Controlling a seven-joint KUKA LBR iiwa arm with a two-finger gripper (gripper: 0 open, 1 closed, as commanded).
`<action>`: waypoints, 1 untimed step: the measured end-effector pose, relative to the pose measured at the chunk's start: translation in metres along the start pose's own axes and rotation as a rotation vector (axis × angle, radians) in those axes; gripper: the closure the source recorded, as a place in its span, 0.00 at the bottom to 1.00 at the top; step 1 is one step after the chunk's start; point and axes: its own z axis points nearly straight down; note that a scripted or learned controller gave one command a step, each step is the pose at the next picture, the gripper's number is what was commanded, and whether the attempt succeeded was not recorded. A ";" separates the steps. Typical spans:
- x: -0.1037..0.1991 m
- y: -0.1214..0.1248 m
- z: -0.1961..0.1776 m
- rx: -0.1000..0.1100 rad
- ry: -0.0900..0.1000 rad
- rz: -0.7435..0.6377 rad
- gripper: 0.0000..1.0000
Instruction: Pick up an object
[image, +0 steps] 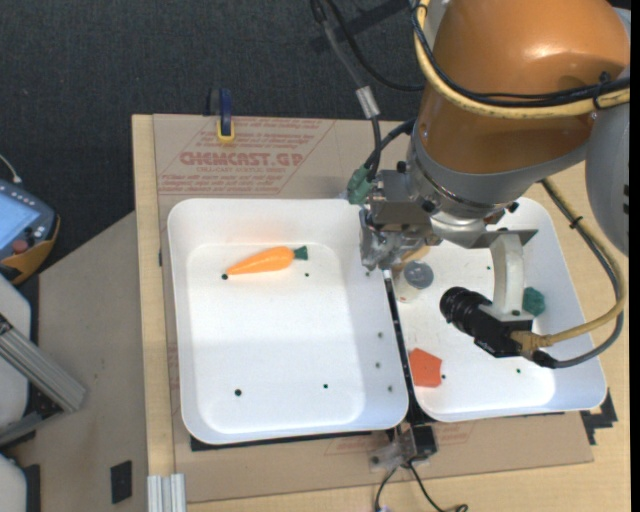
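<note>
A brown cardboard sheet (250, 150) printed with red lettering lies under 2 white bins on the worktop. A blue clamp (224, 112) grips the sheet's far edge, toward 11 o'clock. At 9 o'clock, beyond the sheet, part of a device with a blue screen (15, 225) shows. At 8 o'clock a grey metal bar (40, 365) runs slantwise. Dark carpet (100, 60) spreads behind.
</note>
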 end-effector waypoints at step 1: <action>0.033 0.002 -0.005 -0.011 0.002 0.000 1.00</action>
